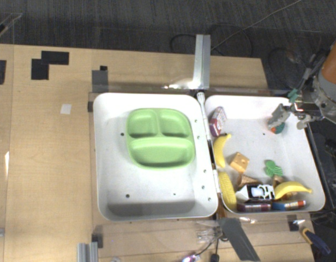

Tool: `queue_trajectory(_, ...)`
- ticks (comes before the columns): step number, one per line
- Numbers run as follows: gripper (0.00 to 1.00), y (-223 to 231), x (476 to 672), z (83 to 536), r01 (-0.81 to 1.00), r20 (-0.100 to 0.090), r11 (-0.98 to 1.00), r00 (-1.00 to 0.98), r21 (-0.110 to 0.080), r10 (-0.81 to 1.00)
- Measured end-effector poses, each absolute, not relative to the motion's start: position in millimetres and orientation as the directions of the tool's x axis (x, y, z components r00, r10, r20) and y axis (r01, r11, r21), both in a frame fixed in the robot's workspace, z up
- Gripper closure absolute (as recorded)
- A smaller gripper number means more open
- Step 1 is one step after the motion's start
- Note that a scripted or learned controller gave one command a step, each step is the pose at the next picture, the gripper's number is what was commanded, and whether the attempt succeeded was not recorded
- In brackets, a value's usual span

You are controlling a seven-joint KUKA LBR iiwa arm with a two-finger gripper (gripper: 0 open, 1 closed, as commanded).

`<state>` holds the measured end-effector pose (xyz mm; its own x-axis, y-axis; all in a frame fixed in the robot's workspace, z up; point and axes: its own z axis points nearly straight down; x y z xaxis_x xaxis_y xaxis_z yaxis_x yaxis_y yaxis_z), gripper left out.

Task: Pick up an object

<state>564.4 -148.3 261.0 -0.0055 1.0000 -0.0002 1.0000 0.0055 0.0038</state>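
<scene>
the grey two-finger pincer [288, 118] hangs over the far right corner of the shallow white right-hand bin [250, 100], and i can't tell whether it grips anything. a small orange-and-green object [275, 127] sits just below its fingertips, while a green divided plastic tray [159, 137] lies in the left bin [111, 162].

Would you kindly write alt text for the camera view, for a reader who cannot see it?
A robot gripper hangs over the upper right of the right white bin, which holds two bananas, corn, wooden blocks and markers along its left and lower sides. The left white bin holds a green divided plate.
</scene>
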Motion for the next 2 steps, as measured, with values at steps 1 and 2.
queue_trajectory(1, 0.00, -88, 507.1, 127, 0.992, 0.001, -0.128, 0.128, 0.002, 0.992)
queue_trajectory(2, 0.00, -83, 537.5, 94, 0.994, 0.001, -0.108, 0.108, 0.002, 0.994)
